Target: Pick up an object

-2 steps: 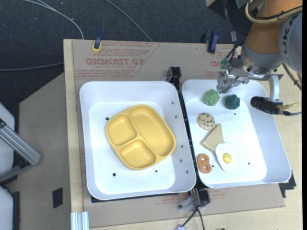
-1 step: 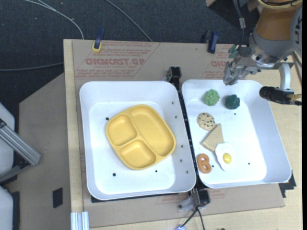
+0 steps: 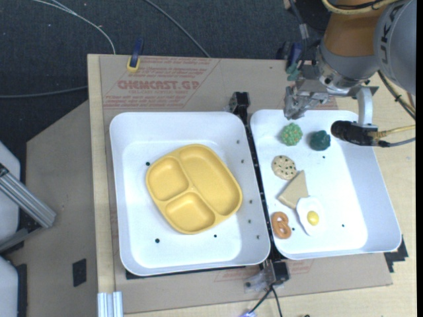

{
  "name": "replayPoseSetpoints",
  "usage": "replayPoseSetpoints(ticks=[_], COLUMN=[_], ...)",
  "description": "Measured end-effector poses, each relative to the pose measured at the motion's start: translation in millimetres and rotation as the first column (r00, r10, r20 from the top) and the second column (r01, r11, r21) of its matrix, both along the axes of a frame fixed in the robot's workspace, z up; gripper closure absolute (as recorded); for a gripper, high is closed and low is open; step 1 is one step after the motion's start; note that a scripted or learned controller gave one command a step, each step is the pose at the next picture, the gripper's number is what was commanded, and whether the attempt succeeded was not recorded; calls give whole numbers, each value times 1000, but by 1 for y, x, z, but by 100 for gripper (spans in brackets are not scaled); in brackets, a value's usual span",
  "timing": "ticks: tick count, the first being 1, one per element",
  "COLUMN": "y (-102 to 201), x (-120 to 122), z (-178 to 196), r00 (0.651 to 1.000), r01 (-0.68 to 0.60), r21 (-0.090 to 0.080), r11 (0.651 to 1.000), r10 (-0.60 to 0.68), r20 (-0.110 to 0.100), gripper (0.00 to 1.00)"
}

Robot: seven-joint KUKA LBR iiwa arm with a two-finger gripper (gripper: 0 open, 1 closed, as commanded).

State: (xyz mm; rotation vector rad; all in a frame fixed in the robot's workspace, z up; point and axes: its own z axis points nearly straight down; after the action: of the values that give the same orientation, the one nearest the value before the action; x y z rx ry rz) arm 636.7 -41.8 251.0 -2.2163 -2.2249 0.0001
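Gripper (image 3: 294,111) hovers at the right bin's (image 3: 370,197) far edge, nothing between its slightly parted fingers, the round green broccoli (image 3: 291,135) sitting just below, no clear long axis.

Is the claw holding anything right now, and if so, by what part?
Nothing is held. The claw hangs above the far edge of the right shallow white bin, just beyond the bumpy light-green broccoli-like toy, with nothing between its fingers.
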Motion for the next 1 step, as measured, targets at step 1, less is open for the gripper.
replayPoseSetpoints(ticks=[1], y=[49], x=[0], z=[-7], r00=[1000], r01=[-1], r21=[1], r11=[1000], r10=[1], r20=[-2], gripper=[100])
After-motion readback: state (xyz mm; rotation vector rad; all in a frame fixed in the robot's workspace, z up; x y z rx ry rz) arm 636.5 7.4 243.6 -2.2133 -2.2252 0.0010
